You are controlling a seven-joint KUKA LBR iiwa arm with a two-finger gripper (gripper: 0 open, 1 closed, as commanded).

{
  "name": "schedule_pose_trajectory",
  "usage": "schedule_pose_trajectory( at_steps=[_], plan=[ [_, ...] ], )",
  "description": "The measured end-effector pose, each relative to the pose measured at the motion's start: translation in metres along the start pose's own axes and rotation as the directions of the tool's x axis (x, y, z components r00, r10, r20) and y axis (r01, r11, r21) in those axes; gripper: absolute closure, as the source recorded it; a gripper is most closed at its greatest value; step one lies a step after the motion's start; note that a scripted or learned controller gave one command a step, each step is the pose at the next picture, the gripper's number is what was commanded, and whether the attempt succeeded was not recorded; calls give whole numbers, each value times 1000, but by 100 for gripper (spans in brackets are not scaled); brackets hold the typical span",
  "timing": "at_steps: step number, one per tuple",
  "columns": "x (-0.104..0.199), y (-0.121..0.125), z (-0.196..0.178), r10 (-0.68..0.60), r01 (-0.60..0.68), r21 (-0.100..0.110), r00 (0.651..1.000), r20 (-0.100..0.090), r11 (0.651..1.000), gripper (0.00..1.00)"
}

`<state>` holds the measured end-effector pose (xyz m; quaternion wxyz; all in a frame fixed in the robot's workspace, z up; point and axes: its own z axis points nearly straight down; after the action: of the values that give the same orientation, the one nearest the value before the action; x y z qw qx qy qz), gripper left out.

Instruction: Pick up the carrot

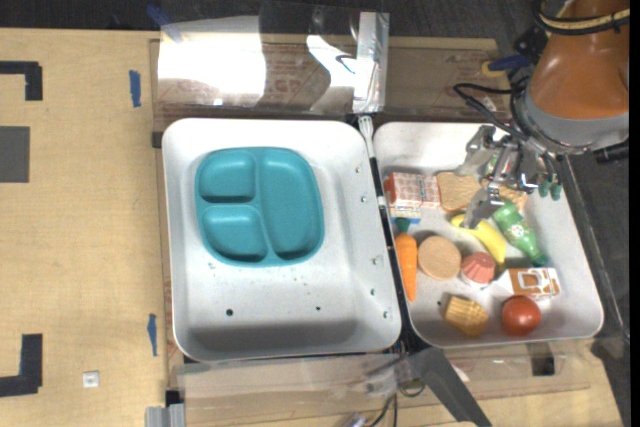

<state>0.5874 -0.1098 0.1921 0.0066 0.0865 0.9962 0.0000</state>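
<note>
Carrot lies lengthwise against the left wall of the right bin, its green top pointing up the view, down and to the left of the claw and well apart from it. That claw hangs over the upper middle of the same bin, below the orange band of the arm; whether it is open or closed cannot be told from this slant, and nothing can be made out in its grip. Just under the claw sit a tan cracker and a yellow piece, with a green bottle just to its lower right. Left of the claw, near the carrot's top, is a red and white carton. Further below the claw are a round tan disc, touching or almost touching the carrot's right side, a pink cup, a small orange box, a tomato and a waffle cone near the bottom wall. Far left of the claw, the left bin holds a teal divided plate.
</note>
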Motion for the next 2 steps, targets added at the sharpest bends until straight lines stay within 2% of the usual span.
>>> schedule_pose_trajectory(
  at_steps=[1,2],
  plan=[
    [104,1,94,36,-36,1,999,-20,999,0],
    [36,-7,-29,-51,51,1,999,3,999,0]
  ],
)
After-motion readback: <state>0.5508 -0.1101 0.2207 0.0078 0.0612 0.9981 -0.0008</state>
